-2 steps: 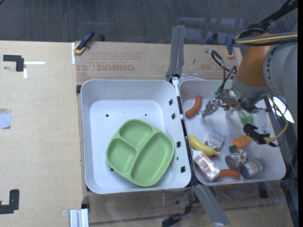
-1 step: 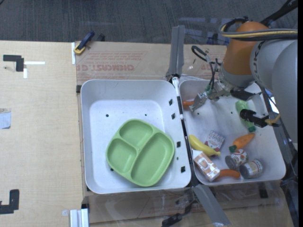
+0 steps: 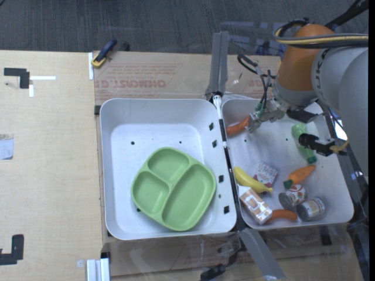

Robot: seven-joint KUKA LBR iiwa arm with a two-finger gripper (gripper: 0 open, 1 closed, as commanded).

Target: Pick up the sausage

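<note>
Sausage (image 3: 237,127): small reddish-orange toy, far-left corner of the right bin (image 3: 340,215), against the wall. Probably light, smooth, apt to roll; grip across its middle. Gripper (image 3: 255,120): touching its right end; finger state indiscernible.

arm (image 3: 345,57) cut off at right edge, jaws' state unclear

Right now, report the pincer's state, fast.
Pincer: down in the right white bin, at the end of the reddish-orange sausage; whether it is open or shut cannot be told.
</note>
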